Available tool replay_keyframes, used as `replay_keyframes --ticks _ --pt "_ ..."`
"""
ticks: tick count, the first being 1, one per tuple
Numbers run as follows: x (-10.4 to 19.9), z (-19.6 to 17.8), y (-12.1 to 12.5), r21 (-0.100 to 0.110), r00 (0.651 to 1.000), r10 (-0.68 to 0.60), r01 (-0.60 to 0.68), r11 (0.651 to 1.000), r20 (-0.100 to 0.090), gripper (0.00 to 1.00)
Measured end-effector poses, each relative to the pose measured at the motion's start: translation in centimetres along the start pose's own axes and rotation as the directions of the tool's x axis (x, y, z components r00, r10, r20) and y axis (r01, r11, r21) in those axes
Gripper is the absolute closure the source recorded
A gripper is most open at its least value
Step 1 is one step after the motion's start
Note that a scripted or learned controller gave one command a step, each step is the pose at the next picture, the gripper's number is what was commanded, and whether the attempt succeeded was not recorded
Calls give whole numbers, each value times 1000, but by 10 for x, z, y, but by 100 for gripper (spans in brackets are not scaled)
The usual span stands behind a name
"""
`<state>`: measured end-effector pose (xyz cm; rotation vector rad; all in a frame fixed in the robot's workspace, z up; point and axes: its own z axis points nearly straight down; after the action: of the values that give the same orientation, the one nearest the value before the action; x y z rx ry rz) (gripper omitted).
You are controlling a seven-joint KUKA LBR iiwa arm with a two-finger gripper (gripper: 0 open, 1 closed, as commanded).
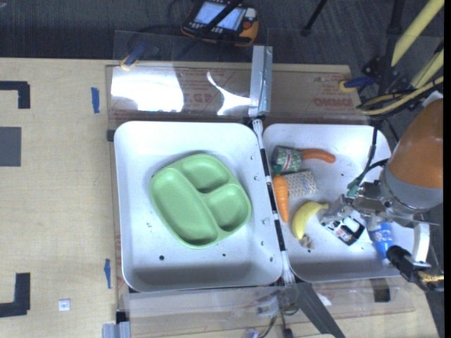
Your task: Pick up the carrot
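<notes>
Where bins meet, one carrot (pixel 281 197)

So the bench (pixel 56 189) is a light wood-coloured top with a few black corner marks and bits of blue tape on it. Two shallow white bins sit side by side on it, touching along their inner edges: the left bin (pixel 134 153) and the right bin (pixel 352 136). A clear plastic sheet (pixel 176 90) lies just behind them.
</notes>
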<state>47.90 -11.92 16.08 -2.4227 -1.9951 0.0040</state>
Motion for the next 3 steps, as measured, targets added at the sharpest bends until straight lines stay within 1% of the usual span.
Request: replay_keyframes --ticks 1,2,3 --pt "-32 62 25 -1 999 45 -45 999 -5 0" --pt "8 74 1 -11 966 -257 257 966 4 0" --pt "9 65 2 -13 967 -256 256 967 4 100"
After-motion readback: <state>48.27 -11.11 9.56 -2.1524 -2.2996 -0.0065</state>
